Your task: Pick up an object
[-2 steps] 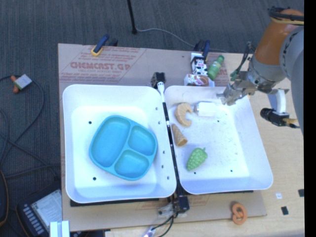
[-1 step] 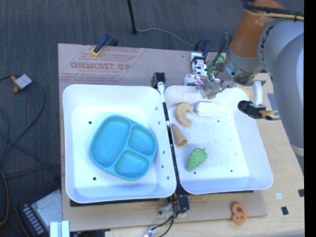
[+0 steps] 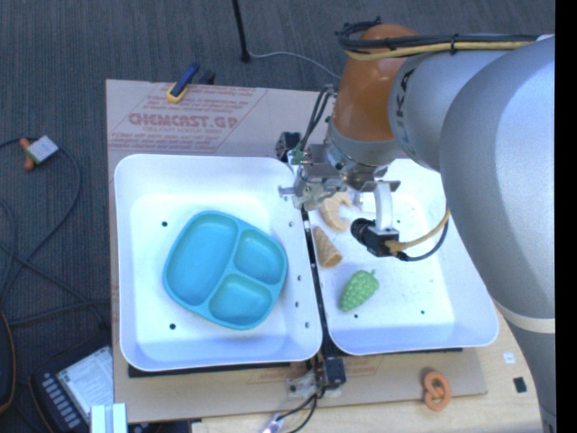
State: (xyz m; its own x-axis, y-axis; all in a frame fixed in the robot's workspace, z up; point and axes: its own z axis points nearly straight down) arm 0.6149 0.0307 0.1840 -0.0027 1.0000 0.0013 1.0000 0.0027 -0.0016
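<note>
Bright, even light from above washes the white bins (image 3: 126,269) nearly to glare, leaves soft shadows beneath the arm (image 3: 478,133) around the end effector (image 3: 347,201), and the focus stays reasonably sharp.

Bench (image 3: 216,120) topped with a brown sheet printed in red letters. Two white bins side by side on it: left bin (image 3: 135,242) at 9 o'clock, right bin (image 3: 451,318) at 3 o'clock, walls touching. Blue-and-yellow tool (image 3: 183,81) at 11 o'clock edge, orange ring (image 3: 436,389) at 5 o'clock
</note>
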